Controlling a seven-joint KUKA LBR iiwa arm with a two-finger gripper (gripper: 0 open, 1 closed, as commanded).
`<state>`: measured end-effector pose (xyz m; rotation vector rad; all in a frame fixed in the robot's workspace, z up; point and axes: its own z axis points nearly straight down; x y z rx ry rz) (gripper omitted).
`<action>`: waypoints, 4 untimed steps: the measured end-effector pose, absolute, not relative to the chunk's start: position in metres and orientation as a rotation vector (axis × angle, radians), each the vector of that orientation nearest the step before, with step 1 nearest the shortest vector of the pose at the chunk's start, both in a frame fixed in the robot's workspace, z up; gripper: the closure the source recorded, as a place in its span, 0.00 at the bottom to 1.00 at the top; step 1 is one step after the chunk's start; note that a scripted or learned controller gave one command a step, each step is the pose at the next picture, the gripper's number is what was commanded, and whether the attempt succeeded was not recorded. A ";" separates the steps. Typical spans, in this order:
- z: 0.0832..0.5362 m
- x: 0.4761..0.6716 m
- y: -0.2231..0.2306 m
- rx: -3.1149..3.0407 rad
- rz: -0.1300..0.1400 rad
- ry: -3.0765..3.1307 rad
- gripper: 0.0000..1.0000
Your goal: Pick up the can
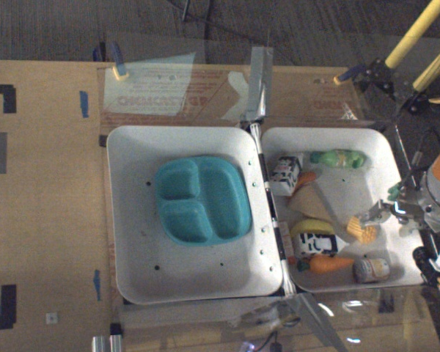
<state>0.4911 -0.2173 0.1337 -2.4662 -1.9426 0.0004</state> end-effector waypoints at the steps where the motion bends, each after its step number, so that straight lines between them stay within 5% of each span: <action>1: 0.095 0.485 -0.208 -2.490 -0.011 -1.905 0.00; 2: 0.091 0.482 -0.211 -1.455 0.003 -2.800 0.00; 3: 0.124 0.545 -0.224 -1.375 -0.003 -2.831 0.00; 4: 0.090 0.639 -0.222 -1.518 -0.001 -2.752 0.00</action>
